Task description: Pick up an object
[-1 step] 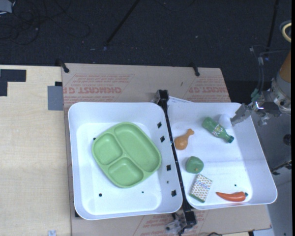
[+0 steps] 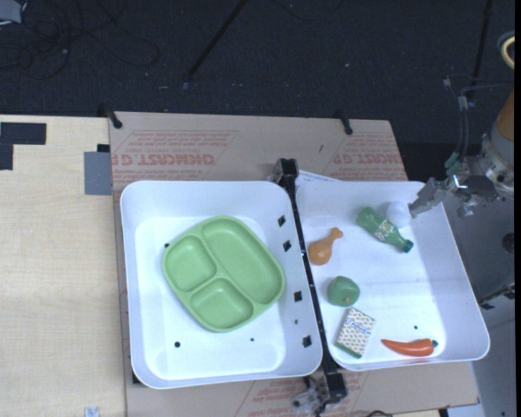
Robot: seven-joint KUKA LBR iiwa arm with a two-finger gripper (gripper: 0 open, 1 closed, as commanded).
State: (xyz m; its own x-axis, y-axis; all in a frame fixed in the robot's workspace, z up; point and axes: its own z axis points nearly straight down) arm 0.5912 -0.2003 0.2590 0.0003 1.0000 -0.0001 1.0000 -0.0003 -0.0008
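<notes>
I work in a robotics lab. My two white bins (image 2: 210, 194) sit on a flattened cardboard sheet (image 2: 208, 150) over a pale wood bench (image 2: 43, 268), with loose cables (image 2: 35, 7) trailing across the dark floor behind.

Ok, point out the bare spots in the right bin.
Bare floor lies between the green ball and the bin's right wall, above the red chili. The far strip is crowded: green bottle, orange drumstick.
</notes>
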